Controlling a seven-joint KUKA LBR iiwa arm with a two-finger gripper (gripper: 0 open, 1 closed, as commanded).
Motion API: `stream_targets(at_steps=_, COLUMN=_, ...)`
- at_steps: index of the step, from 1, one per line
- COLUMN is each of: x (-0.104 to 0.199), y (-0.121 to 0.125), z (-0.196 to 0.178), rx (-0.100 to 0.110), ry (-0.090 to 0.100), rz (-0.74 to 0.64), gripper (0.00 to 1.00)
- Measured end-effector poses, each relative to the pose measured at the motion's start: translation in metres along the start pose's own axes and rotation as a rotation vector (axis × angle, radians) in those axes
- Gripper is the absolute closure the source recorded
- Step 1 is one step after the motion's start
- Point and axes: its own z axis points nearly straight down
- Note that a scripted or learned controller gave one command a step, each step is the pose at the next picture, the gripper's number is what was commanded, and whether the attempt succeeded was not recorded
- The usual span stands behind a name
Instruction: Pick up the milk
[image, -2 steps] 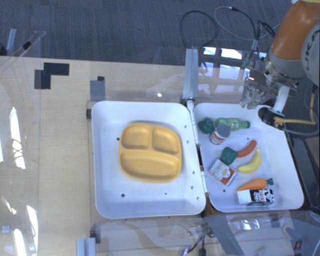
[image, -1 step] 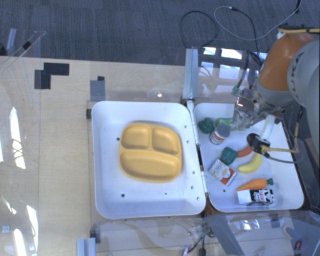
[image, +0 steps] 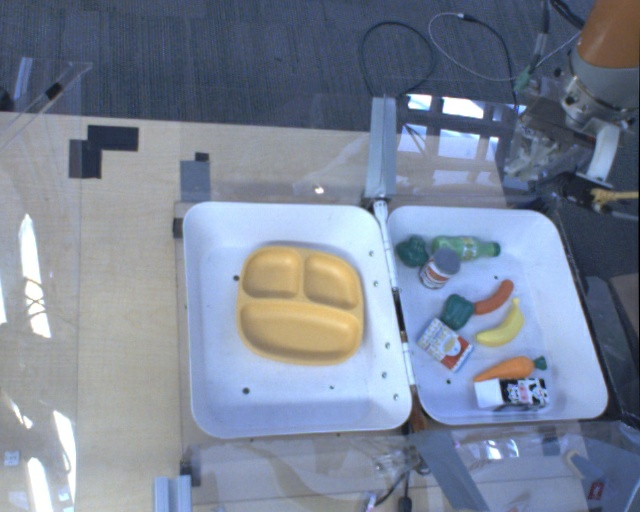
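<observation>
You have the light wood bench (image: 120, 330) across most of the view, with a clear panel lying over its nine o'clock side that throws pale reflections and blurs what sits beneath it. On it sit two shallow white bins, touching along their inner edges. The left bin (image: 215, 400) holds a yellow divided plate (image: 300, 303) near its middle, with three compartments, two small ones toward twelve o'clock and one long one toward six.

The arm (image: 605, 40) comes in at your two o'clock corner, and the frame cuts it off, so you see little more than the orange band and the grey wrist below it. The gripper (image: 545, 150) hangs outside the right bin (image: 570, 260), beyond its twelve o'clock rim, well apart from everything inside. It sits against metal framing and cables, and whether it is open or closed cannot be made out here.

Inside the right bin, a green bottle (image: 465, 246) lies on its side at twelve o'clock, with a dark green lump (image: 411, 250) just beside it and a small can (image: 438, 268) touching below. Toward the centre you have a red sausage-like piece (image: 493, 297), a banana (image: 503, 325), another green piece (image: 458, 309) and a small white and red carton (image: 444, 343). A carrot (image: 508, 368) lies at five o'clock.

The milk (image: 512, 393), a small white carton with black patches, lies just below the carrot, probably touching it, close against the bin's six o'clock rim.
</observation>
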Motion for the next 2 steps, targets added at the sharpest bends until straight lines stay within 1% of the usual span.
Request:
stream_targets(at_steps=1, x=0.041, y=-0.014, z=-0.085, rx=0.001, ry=0.001, rz=0.031, gripper=1.00)
stream_targets(at_steps=2, x=0.090, y=-0.030, z=-0.107, rx=0.004, ry=-0.001, rz=0.227, gripper=1.00)
